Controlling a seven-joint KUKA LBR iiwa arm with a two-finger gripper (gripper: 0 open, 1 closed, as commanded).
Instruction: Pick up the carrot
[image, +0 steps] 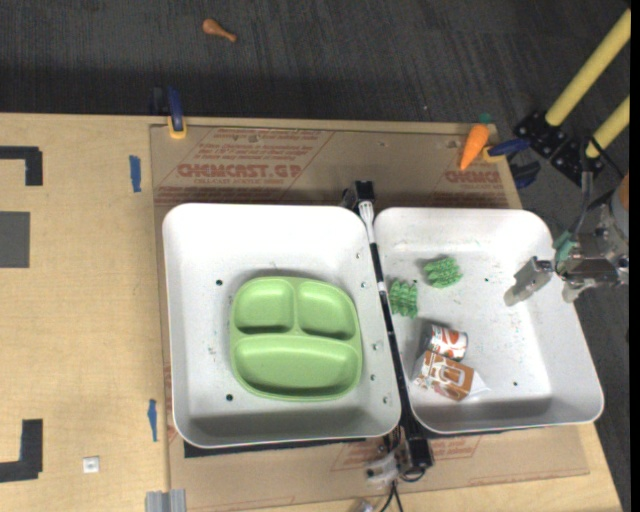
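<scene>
Reaching gripper (527, 283) hovers over right bin (520, 225).

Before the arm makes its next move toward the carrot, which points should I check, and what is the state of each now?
1. Target found: the small orange carrot with a green top lies on the cardboard behind the right white bin. Ok.
2. Carrot inside a bin: not ok, it is outside both.
3. Carrot free of neighbours: a blue clamp sits just beside it. Not ok.
4. Gripper over the target: not ok, it is above the right bin's right part.
5. Gripper carrying nothing: cannot tell.
6. Other items away from the carrot: two green pieces and an orange-and-white packet lie in the right bin. Ok.
</scene>
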